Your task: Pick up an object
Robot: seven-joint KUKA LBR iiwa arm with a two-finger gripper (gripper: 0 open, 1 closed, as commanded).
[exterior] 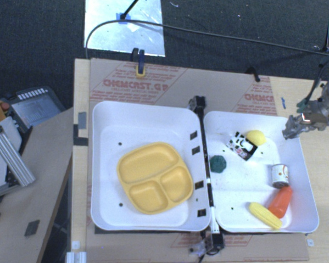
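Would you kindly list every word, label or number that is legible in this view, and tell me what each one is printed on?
"CHEMCAST GP", in red, on the brown sheet under the bins, left of centre.
"CHEMCAST", the same red print, set at a slant on that sheet near the right bin's far corner; what follows it is cut off.
The small can's label is too small to read.
The device at the left shows no legible text.

Right bin holds a yellow lemon [256, 137] touching a black-and-white cow toy [241, 145], a dark green lump [218, 163], a small can [279, 175], an orange carrot [280, 201] and a yellow corn cob [265, 214].
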